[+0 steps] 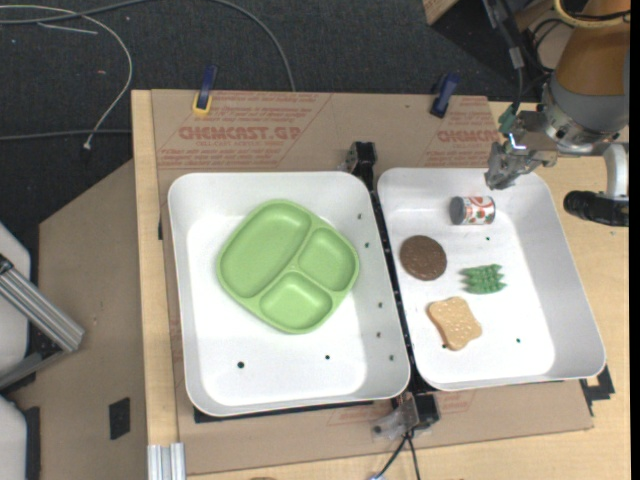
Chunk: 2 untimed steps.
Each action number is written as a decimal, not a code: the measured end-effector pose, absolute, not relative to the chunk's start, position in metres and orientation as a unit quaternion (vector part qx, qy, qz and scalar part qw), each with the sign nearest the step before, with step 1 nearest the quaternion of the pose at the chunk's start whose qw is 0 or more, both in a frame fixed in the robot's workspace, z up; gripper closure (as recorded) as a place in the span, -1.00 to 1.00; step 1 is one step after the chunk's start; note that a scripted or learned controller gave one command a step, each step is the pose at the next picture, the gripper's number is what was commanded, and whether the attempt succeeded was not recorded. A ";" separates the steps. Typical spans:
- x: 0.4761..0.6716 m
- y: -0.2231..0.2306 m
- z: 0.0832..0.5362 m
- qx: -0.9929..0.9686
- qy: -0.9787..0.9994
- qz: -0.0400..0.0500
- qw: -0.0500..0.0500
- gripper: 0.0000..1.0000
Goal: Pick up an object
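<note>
the gripper (503, 173) hovers above the right bin (560, 298), just beyond the small can (472, 210); whether its claw is wide or narrow cannot be told.

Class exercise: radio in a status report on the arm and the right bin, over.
Gripper above right bin's far edge, nothing between fingers. Nearest: small can on its side, untouched. Cookie, green beans, cracker clear of it.

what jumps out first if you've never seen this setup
The bright green divided plate lies alone in the left white bin. In the right bin lie a small can on its side, a brown round patty, green beans and a tan cracker. The gripper hangs at that bin's far edge, just above the can.
</note>
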State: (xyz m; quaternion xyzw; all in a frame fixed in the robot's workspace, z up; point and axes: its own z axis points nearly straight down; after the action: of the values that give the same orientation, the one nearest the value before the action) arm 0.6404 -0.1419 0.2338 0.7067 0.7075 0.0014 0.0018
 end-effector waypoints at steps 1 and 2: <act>0.642 -0.089 0.244 0.705 0.709 0.002 0.000 1.00; 0.651 -0.038 0.247 0.705 0.709 0.001 0.001 1.00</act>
State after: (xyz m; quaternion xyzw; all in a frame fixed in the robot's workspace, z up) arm 0.6508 -0.0380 0.2472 0.7053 0.7089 0.0013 0.0006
